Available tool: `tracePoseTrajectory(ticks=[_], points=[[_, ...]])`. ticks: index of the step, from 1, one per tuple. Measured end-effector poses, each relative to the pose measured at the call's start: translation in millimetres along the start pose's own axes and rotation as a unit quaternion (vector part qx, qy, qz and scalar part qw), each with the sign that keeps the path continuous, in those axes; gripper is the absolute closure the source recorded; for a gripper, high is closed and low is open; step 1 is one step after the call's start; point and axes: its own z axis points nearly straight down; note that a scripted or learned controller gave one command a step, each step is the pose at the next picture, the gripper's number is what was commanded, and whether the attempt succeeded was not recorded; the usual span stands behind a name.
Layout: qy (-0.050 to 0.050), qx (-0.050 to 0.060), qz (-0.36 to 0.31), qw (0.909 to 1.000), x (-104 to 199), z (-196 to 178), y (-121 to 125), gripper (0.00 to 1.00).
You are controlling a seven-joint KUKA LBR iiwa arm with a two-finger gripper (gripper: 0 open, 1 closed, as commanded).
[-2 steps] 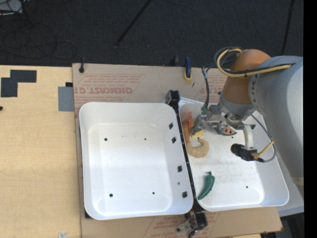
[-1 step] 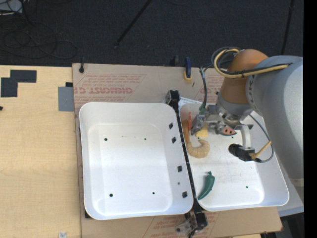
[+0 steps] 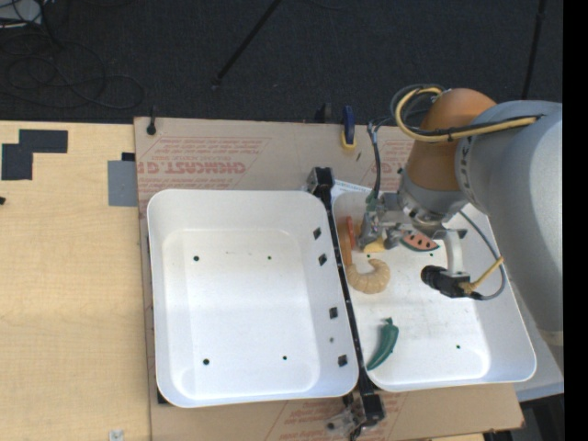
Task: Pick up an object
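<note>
Camera view: hand (image 3: 375, 239) is hovering beside tan pastry (image 3: 370, 277), grip width can't tell; risking glancing off its curved edge.

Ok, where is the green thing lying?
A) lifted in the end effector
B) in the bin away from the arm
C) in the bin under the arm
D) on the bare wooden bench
C: the green thing lies on the floor of the bin under the arm, beside the other bin, apart from the end effector.

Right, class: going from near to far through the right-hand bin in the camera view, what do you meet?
Green curved object → tan crescent-shaped object → gripper.
</note>
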Motion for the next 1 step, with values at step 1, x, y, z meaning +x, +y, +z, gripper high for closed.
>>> tracePoseTrajectory(ticks=[1], points=[[0.005, -0.002, -0.006, 1.0, 61.5, -94.4, 1.5, 1.0]])
